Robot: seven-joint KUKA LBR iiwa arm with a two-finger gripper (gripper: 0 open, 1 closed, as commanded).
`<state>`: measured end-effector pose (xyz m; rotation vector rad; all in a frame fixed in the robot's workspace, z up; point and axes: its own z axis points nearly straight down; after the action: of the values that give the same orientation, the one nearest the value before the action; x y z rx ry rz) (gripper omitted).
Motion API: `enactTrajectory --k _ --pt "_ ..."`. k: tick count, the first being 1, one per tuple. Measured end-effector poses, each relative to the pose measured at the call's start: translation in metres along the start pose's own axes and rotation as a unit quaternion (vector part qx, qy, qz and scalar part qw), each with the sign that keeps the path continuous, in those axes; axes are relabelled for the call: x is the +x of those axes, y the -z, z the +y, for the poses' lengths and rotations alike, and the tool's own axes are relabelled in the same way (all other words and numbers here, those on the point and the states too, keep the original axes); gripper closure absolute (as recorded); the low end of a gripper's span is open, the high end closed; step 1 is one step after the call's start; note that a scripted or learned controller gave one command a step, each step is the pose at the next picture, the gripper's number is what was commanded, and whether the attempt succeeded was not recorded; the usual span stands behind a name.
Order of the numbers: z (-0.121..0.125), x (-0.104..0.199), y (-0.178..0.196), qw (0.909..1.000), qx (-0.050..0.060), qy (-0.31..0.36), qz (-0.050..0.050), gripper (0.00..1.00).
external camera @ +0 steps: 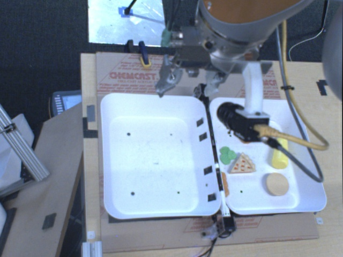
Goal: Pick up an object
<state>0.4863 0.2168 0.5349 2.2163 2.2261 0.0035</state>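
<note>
Bench [64, 159] tan, cardboard sheet under two white bins. Arm [241, 9] grey with orange band, reaching in at top, wrist over far edge between bins. Left bin [150, 159] bare white. Right bin [311, 197] holds toys, black cable unit across its far part. Gripper [185, 84] above left bin's far rim, fingers spread apart, nothing between them. Tan disc [277, 184] near front. Yellow piece [279, 155] just behind disc. Pizza slice [242, 164] left of disc. Green piece [228, 155] touching slice's far corner.

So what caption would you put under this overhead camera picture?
Grey arm's gripper poised over two white bins, the right bin holding toy food.
</note>
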Motion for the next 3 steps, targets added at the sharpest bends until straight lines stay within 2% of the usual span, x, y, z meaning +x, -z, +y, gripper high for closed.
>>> enactTrajectory --k 3 --pt "0.0 0.0 0.0 1.0 0.0 0.0 0.0 0.0"
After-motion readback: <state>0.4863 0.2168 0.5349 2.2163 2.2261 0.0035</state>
